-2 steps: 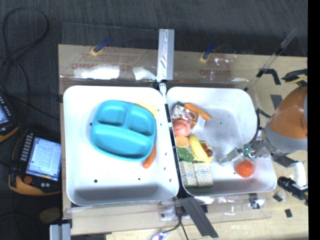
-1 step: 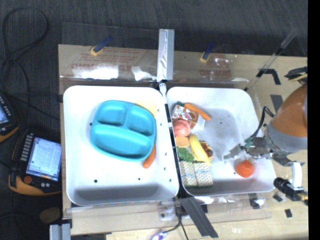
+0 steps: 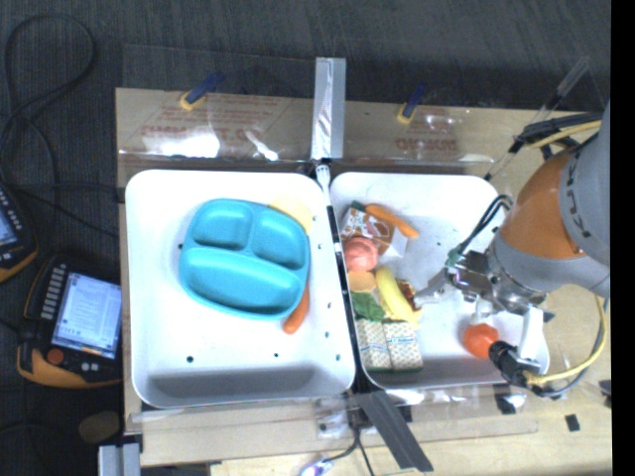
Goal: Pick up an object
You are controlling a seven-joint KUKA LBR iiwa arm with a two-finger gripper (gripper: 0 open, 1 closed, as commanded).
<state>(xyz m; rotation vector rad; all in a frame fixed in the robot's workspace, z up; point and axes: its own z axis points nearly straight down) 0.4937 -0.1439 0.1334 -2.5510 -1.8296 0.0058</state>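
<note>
Dark grey carpet floor [image 3: 198,18], wooden bench top [image 3: 149,117], black cables [image 3: 40,77] at left

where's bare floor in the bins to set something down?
Left white bin: free strip in front of the blue divided plastic plate. Right white bin: bare middle between the yellow toy banana and the end effector. Crowded along its left wall.

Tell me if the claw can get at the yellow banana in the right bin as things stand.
Probably yes. The claw hangs just right of the banana, whose top lies uncovered, but a red fruit and small packets crowd it, leaving little room.
</note>
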